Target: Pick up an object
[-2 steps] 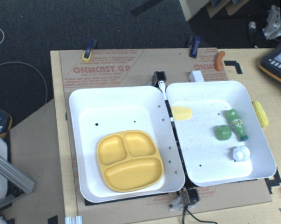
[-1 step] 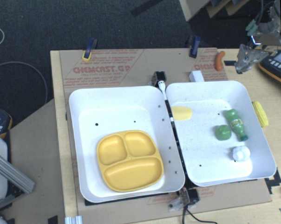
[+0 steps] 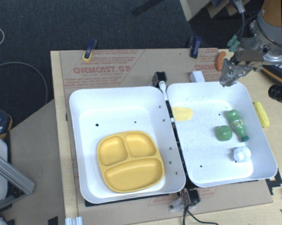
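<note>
Green bottle (image 3: 237,124) lies in the right bin (image 3: 213,172), right of frame, beside a green ball (image 3: 223,133). Gripper (image 3: 229,78) hovers at that bin's upper rim, carrying nothing; I can't tell its opening. It should come down centred across the bottle's narrow width.

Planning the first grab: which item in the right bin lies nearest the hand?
The green bottle. It lies closest to the bin's far right corner, under the hand; the green ball, white piece and yellow disc lie farther off.
</note>
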Available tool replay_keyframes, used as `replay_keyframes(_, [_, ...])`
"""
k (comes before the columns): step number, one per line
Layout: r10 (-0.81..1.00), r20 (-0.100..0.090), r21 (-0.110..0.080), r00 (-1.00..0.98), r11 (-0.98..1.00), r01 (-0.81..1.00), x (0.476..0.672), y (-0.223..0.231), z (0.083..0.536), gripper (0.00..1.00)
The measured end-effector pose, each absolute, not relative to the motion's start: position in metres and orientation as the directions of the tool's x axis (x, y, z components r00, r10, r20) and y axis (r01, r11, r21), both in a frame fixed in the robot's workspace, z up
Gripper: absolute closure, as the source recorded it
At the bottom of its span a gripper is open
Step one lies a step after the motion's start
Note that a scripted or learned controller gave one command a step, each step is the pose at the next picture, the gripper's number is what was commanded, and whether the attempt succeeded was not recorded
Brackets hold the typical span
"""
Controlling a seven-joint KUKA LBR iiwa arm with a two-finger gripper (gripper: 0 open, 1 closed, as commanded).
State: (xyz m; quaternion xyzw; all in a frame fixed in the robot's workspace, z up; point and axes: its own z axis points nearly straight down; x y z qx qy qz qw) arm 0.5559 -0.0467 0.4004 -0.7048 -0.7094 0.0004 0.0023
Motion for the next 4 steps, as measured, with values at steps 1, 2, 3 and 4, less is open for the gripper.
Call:
replay_keyframes(1, [1.000, 0.002, -0.017, -0.004, 0.004, 1.000, 0.579, -0.008, 0.243, 1.00])
replay_keyframes(2, [1.000, 0.004, -0.004, -0.008, 0.008, 1.000, 0.536, 0.060, 0.266, 1.00])
replay_keyframes(3, [1.000, 0.002, 0.016, 0.002, -0.002, 1.000, 0.479, 0.021, 0.399, 1.00])
replay_keyframes(4, [1.000, 0.004, 0.021, -0.006, 0.006, 1.000, 0.480, 0.065, 0.545, 1.00])
